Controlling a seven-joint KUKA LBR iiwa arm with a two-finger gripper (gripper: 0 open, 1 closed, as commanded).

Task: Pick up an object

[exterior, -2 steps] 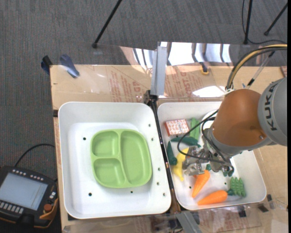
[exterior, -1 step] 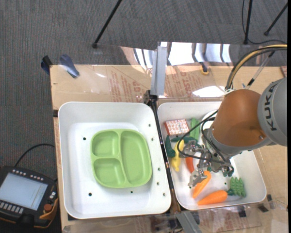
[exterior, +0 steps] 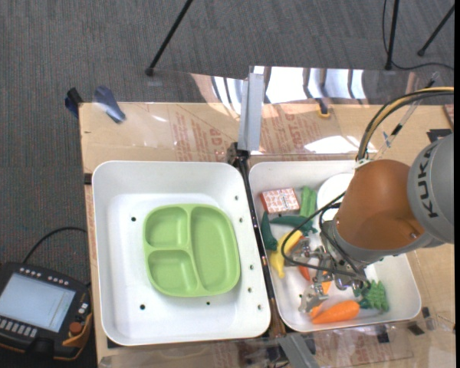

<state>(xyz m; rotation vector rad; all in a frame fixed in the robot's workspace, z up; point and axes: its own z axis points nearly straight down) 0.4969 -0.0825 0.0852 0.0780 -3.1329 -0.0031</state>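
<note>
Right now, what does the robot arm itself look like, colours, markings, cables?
The arm is grey with black KUKA lettering, and a broad orange band sits above the wrist. Yellow and black cables loop over it. The gripper is bare metal with thin wiring.

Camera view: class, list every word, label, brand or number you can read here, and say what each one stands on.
"KUK": white letters on the grey arm, cut off at the edge.
Red print on the clear sheet behind the bins: too blurred to read.
Red-patterned small box in the right bin: print too small to read.
Pendant screen: unreadable.
</note>
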